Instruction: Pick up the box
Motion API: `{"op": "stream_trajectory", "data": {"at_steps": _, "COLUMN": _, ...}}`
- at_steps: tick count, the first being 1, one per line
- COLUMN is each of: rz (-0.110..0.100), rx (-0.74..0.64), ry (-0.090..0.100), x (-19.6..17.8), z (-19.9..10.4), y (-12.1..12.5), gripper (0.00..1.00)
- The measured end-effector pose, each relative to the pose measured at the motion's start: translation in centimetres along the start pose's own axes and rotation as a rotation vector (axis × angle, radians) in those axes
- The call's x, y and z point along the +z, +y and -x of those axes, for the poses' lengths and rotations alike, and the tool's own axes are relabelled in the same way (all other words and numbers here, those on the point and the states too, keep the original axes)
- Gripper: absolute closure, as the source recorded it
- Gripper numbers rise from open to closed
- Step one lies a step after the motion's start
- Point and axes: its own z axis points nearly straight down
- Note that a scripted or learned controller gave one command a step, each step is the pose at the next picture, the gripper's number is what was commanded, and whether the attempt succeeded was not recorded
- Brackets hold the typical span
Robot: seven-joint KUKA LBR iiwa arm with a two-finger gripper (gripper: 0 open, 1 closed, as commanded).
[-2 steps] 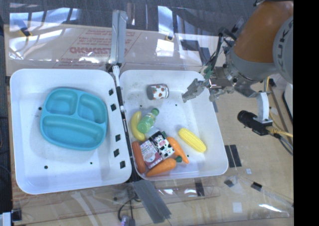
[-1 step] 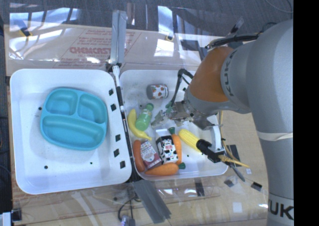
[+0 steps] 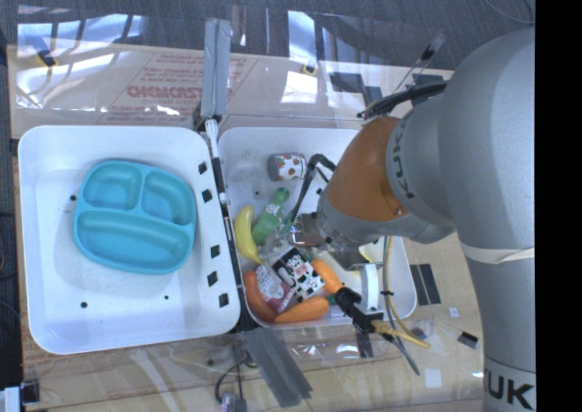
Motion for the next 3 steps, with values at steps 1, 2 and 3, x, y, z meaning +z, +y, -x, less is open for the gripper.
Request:
{"op": "stream_trajectory", "data": {"at_steps": 1, "rz": 0.000, "rx": 0.069, "ry": 0.000, "x": -0.1, "z": -0.9, "y": 4.7, "gripper": 0.00}}
{"op": "stream_trajectory", "data": {"at_steps": 2, "rz": 0.001, "rx": 0.181, "ry": 0.000, "x": -0.1, "z": -1.3, "y": 12.4, "gripper": 0.00}}
{"op": "stream_trajectory", "data": {"at_steps": 3, "rz": -0.041, "rx": -0.379, "ry": 0.008, "x": 0.5, "z": -1.2, "y": 13.7, "gripper": 0.00}}
